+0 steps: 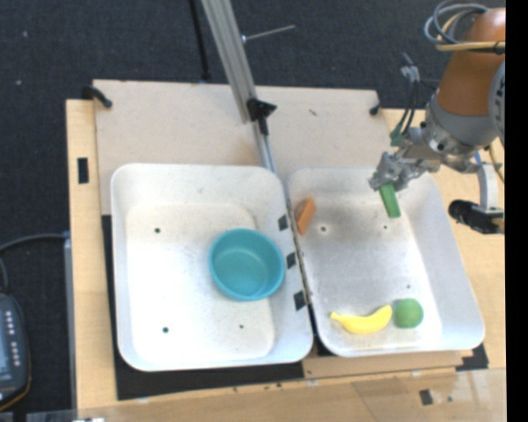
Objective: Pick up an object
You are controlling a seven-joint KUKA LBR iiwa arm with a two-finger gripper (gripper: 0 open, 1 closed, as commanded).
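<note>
Hovering over my right bin's (440,236) far side, the gripper (388,187) pinches a green cylinder (391,202).

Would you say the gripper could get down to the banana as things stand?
Probably yes. The banana lies uncovered in the right bin, touching only the green ball at one end, and the gripper hangs over that same bin with bare floor between them.

Gripper (390,185) over right bin (440,236), a green stick (391,201) between its fingers. Banana (363,321), green ball (408,313), orange piece (304,214) there. Blue bowl (246,265) in left bin (150,200).
</note>
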